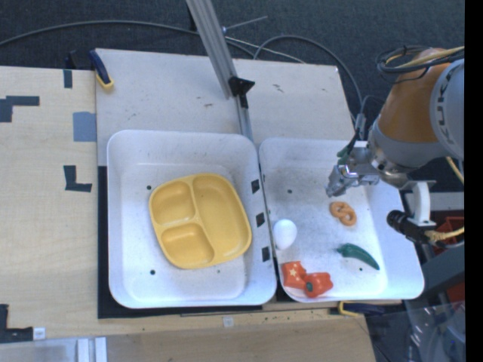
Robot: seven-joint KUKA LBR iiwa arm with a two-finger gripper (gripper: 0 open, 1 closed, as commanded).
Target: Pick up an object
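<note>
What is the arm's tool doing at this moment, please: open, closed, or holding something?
Tool: cannot be told whether open or closed; it sits above the right shallow white bin, just up from the small orange pretzel-shaped toy, with nothing seen held.

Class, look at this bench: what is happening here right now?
A grey and orange robot arm reaches in over the right bin, its gripper hanging just above a small pretzel. A white egg, a green pepper and a red toy also lie in that bin. The left bin holds a yellow divided plate. Nothing is lifted yet.
</note>
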